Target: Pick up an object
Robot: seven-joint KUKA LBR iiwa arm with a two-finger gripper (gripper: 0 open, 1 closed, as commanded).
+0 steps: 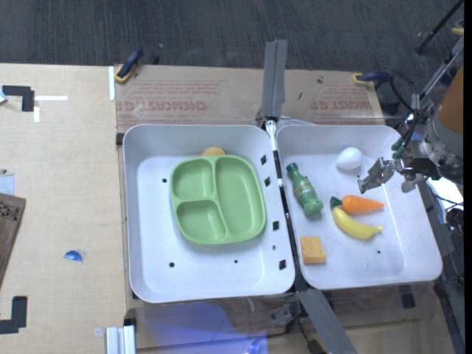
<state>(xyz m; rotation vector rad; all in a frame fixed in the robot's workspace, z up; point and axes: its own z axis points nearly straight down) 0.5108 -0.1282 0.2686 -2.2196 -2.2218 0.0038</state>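
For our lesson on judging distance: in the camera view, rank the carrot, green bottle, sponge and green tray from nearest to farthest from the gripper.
From the gripper:
1. Carrot, just below it.
2. Green bottle, right bin's left side.
3. Sponge, right bin's lower left.
4. Green tray, in the left bin.

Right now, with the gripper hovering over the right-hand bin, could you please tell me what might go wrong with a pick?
The orange toy carrot touches the yellow toy banana, so closing on one may drag or knock the other. The gripper sits between the white egg-shaped object and the carrot; a round egg could roll away from the fingers. Both lie near the right white bin's wall, where the arm has little room.
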